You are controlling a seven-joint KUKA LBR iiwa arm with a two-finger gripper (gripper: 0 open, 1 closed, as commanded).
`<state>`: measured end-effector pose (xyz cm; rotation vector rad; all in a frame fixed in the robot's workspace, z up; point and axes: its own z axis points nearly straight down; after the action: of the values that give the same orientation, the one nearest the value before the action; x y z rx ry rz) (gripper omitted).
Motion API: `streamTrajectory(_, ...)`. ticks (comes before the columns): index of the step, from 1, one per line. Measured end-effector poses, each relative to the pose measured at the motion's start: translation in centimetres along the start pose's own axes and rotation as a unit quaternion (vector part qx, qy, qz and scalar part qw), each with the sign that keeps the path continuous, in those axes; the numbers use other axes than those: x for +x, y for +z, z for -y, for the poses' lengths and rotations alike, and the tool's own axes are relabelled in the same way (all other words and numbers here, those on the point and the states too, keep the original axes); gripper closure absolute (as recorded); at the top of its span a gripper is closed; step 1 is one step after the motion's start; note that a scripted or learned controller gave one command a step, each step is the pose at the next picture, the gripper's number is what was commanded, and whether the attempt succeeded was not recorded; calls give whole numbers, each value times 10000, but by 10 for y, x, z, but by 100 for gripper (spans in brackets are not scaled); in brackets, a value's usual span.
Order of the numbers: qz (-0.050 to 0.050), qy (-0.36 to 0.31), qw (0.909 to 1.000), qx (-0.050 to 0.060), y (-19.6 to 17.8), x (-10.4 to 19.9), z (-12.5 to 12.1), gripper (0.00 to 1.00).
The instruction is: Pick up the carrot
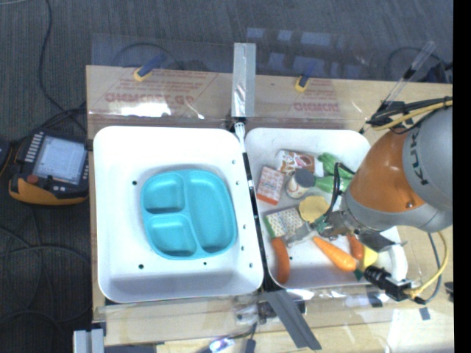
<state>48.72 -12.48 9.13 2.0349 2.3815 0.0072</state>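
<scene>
Right bin [346,140] crowded: carrot [334,253] among packets [269,184], fingers [318,230] just above, grip state unclear.

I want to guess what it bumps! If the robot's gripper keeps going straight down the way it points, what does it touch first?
Probably the carrot. The gripper hangs just above its upper end in the right bin, though height is hard to judge from above.

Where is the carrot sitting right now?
The carrot lies in the right bin, near its front edge, tilted, just below the pincer and right of an orange-red sausage-shaped item.
</scene>
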Motion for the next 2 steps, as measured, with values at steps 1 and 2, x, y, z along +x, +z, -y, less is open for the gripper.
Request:
streamTrajectory(1, -18, -2, 10000, 0, -9, 1, -1, 100)
streamTrajectory(2, -9, -862, 9963, 53, -112, -98, 18, 100)
